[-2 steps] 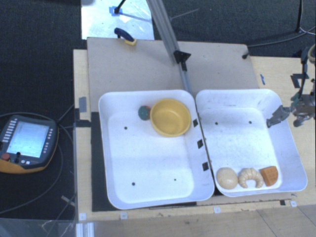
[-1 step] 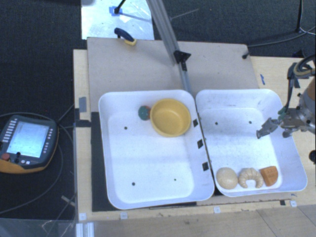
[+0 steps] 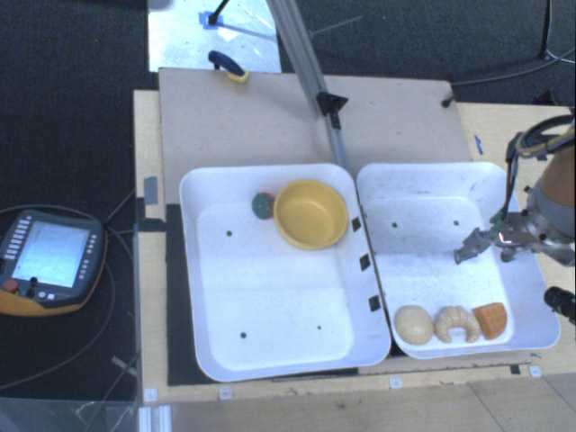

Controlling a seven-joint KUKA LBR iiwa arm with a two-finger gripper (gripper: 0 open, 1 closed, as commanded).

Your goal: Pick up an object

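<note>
Grey metal is what I see first: the claw [image 3: 481, 244] reaches in from the right and hangs over the right bin [image 3: 423, 180], above its bare right-hand part. One grey finger [image 3: 470, 247] points out to the left. A second finger I cannot make out clearly, so I cannot tell if the claw is apart or together. I see no object between its fingers.

Below the claw, along the near wall of the same bin, three objects lie in a row. Nearest under the claw is an orange wedge-shaped piece [image 3: 490, 319]. Just beside it, to the left, is a pale croissant-shaped piece [image 3: 456, 323], and these two seem to touch. Further left is a cream round piece [image 3: 414, 325], close against the croissant shape. All three are well apart from the claw.

To the left of the claw, across the wall between the bins, I see the left bin [image 3: 270, 331]. In its far corner stands a yellow bowl [image 3: 310, 214], upright, and a small dark green ball [image 3: 262, 205] rests against the bowl's left side.

Far left of the claw, off the bench, an orange and grey control pendant [image 3: 49, 261] lies on the dark floor.
</note>
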